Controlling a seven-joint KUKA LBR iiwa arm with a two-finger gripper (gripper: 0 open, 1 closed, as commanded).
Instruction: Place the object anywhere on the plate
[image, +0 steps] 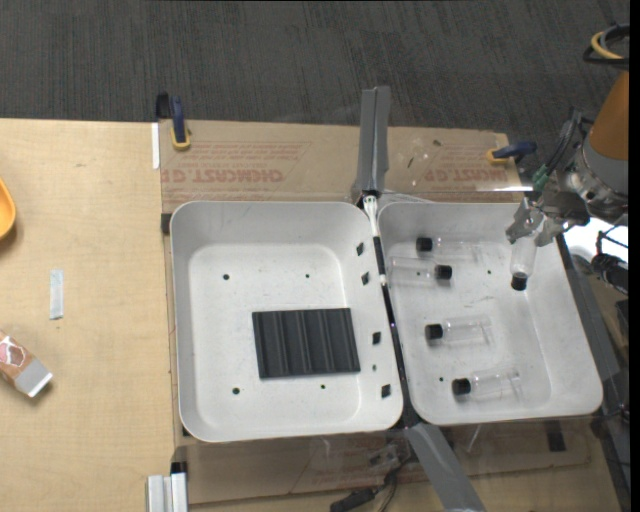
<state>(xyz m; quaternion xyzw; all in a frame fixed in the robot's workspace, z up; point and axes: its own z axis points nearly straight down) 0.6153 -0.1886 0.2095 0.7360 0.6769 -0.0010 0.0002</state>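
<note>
Overhead, two shallow white bins sit side by side on a cardboard-covered bench. The left bin (200, 300) holds a dark ribbed plate (305, 342), lying flat near its middle. The right bin (575, 350) holds clear vials with black caps: one (447, 245) near the back, a second (418, 270) just in front of it, a third (458, 331) near the middle, and a fourth (485, 385) toward the front. All four lie on their sides, well apart from the plate, with the bins' shared wall between them. The gripper (535, 225) hangs over the right bin's back right part, reaching in from the right under the grey arm's orange band (612, 125). A fifth vial (520, 268) hangs upright below the gripper, its black cap at the bottom and its clear top end meeting the fingertips (527, 232); the fingers look drawn close together on it, though the exact contact is too small to make out. This vial sits above the bin floor, near the right wall. Blue clamps (178, 125) pin the cardboard at the back.
</note>
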